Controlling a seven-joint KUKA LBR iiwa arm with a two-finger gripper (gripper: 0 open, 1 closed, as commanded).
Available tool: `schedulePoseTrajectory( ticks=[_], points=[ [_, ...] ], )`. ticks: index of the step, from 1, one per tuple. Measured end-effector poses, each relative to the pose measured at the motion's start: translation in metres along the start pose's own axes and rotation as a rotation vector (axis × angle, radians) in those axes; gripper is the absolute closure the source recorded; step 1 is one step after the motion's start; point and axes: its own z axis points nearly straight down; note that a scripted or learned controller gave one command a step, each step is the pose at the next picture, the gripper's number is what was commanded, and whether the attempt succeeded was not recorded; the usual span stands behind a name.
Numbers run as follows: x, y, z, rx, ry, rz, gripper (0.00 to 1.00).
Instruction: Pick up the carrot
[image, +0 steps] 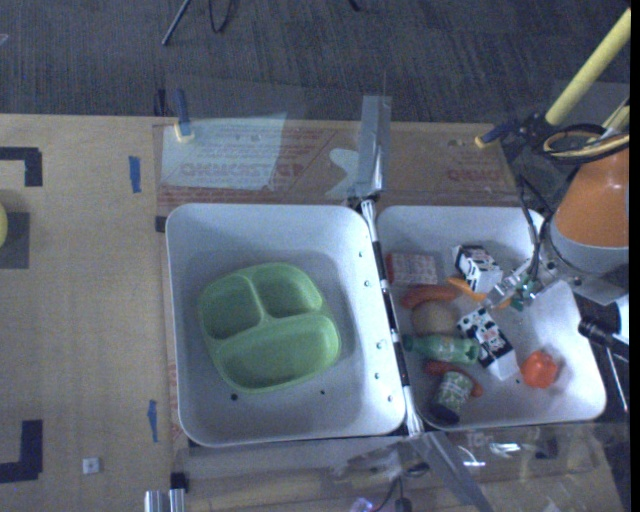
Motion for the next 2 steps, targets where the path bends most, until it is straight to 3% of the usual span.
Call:
schedulePoseTrajectory(
  ticks=[1,2],
  points=[
    [0.018,0.012,0.000,-0.001,-0.002,-0.085,1.00],
    [0.047,0.058,-0.114,0.007,0.012,0.062,1.00]
  ],
)
